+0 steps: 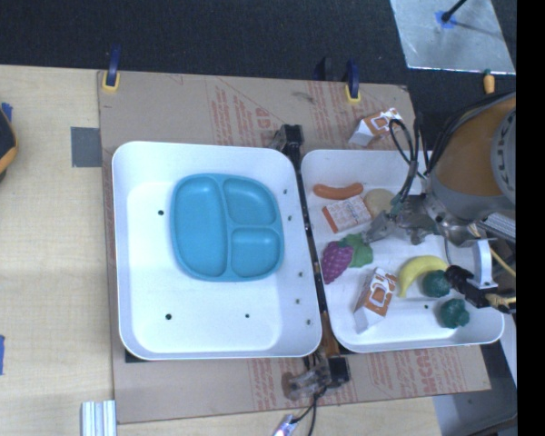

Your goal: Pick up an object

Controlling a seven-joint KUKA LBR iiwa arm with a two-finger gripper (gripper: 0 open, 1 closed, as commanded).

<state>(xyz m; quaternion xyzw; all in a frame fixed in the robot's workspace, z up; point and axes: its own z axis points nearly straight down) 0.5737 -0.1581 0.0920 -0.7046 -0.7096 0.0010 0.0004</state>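
Toy food [378,293] crowds the right bin [409,337] — none lifted yet. Gripper [386,228] hovers near grapes [336,260]; whether it grips anything, I cannot tell.

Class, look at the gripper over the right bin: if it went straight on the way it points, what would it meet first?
The gripper points toward the picture's left and down. First in line is probably the grapes with the green piece beside them, though depth is unclear.
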